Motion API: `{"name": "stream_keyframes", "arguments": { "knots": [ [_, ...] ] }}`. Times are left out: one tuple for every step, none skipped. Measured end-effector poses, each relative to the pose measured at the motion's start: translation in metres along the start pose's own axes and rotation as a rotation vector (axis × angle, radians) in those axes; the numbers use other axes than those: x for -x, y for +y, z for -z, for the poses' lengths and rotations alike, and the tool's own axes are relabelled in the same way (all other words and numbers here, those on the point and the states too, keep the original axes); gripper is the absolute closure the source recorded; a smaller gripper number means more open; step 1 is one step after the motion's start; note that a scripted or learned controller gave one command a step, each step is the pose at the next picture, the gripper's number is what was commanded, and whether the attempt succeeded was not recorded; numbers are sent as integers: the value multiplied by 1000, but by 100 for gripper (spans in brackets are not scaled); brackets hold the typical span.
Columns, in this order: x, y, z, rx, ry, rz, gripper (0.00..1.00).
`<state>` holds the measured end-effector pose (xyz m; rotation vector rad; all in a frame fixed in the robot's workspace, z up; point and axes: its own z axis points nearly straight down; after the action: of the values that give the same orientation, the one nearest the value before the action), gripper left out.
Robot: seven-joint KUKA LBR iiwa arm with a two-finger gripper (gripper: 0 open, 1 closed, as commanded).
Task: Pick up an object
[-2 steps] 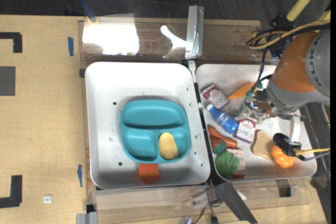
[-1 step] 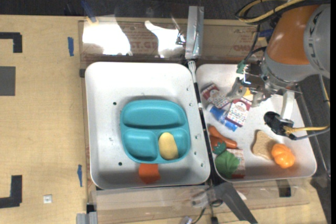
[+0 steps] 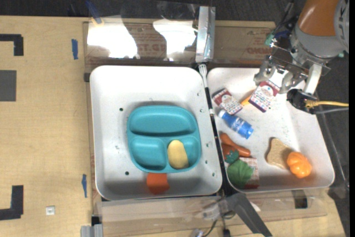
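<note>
Arm reaching in from the right, tool low at the upper right of the view.

The grey arm [image 3: 324,25] enters at the top right corner, its orange band [image 3: 323,5] bulging just above the wrist. Below the band a grey wrist section narrows toward the tool [image 3: 280,77], which points down and leftward in the view. A yellow cable loops behind the arm's upper part, and another yellow cable runs off to the right beside the wrist.

A: Where was open floor in the right bin [image 3: 324,144]?

B: Mid-right, between the small packet [image 3: 263,97] and bread slice [image 3: 275,152].

A: And the left side?

B: Crowded: blue bottle [image 3: 235,124], carrot [image 3: 234,145], green vegetable [image 3: 240,171].
</note>
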<state>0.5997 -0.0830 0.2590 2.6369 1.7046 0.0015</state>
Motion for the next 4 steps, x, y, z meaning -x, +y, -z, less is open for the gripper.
{"name": "stream_keyframes", "arguments": {
  "knots": [
    [33,-45,-53,-8,-2,59,100],
    [-50,-24,-76,-5,0,-35,100],
    [58,-12,-82,-6,-3,-157,100],
    [-4,71,-106,-5,-2,-254,100]
  ]
}}
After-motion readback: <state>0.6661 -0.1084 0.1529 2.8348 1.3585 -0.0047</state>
